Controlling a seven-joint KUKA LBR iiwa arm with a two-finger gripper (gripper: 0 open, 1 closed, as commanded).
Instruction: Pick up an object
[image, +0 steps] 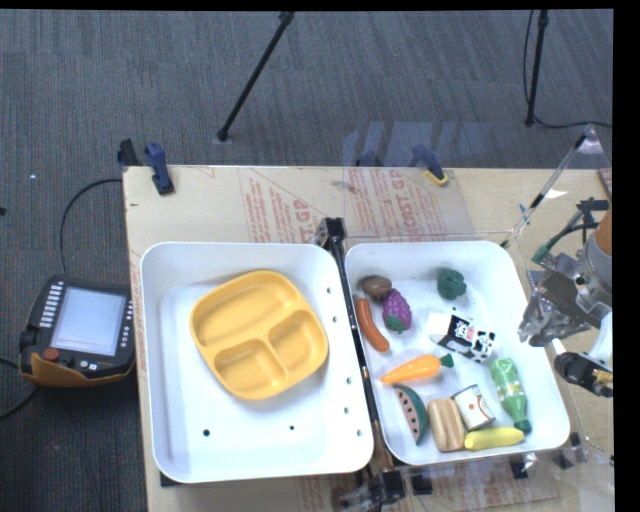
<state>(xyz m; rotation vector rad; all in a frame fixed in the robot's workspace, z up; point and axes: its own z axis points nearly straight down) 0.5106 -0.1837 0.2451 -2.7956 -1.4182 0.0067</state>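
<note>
The right bin (500, 262) holds several toy foods: a brown potato (376, 287), purple grapes (397, 310), a dark green broccoli (451, 284), an orange sausage (372, 325), a cow-patterned carton (462, 336), a carrot (415, 369), a green bottle (510, 390), a watermelon slice (412, 414), a bread roll (446, 424), a small can (473, 405) and a yellow banana (493, 438). My gripper (532, 328) hangs at the bin's right rim, right of the carton and above the green bottle, apart from both.
The left bin (170, 400) carries a yellow divided plate (260, 333). A teach pendant (82, 330) lies on the floor at the left. Blue clamps (158, 165) sit at the bench's far edge, and tripod legs (255, 75) stand behind.
</note>
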